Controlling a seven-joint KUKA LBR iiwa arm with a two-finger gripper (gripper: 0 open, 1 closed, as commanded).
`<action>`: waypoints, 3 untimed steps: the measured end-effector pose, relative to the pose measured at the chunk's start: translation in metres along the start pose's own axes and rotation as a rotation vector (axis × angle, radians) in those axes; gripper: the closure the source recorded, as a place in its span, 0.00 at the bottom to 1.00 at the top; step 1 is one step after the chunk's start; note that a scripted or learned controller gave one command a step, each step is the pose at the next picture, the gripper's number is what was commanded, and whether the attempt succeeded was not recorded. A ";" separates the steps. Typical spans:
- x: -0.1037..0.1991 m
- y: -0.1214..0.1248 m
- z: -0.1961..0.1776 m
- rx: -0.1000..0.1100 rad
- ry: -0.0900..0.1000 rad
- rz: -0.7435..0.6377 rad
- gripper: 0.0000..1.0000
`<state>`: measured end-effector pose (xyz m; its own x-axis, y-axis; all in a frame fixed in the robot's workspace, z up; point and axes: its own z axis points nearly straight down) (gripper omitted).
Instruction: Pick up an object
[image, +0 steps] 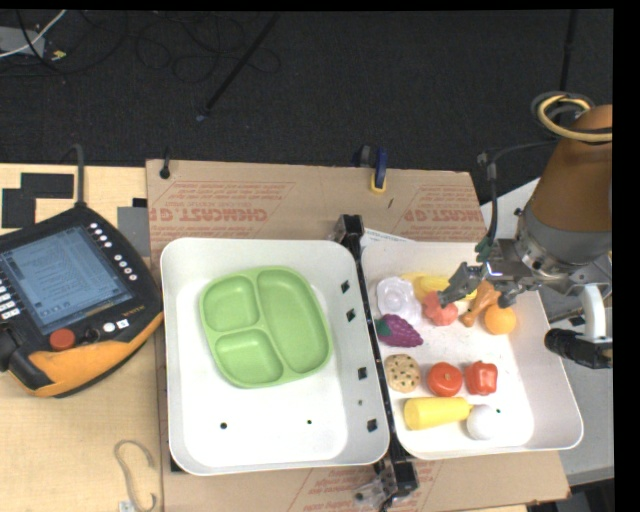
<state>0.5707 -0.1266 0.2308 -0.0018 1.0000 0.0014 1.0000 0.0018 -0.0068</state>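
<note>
My gripper hangs low over the right bin, near its back right part. Its two dark fingers stand spread apart, open. A small orange-brown carrot-like piece shows in the gap between them, and I cannot tell whether they touch it. An orange lies just right of it and a pink-red fruit just left. Behind the left finger a yellow banana is partly hidden.
The right bin also holds purple grapes, a cookie, a tomato, a red pepper, a yellow corn piece and a white egg. In the left bin lies a green divided plate.
</note>
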 end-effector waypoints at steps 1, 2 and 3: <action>0.007 0.002 0.063 0.001 0.000 0.000 0.00; 0.008 -0.005 0.125 0.001 0.001 0.001 0.00; 0.009 -0.005 0.145 -0.001 0.000 0.004 0.00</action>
<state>0.5645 -0.1171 0.0861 0.0020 1.0000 0.0017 1.0000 -0.0020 -0.0060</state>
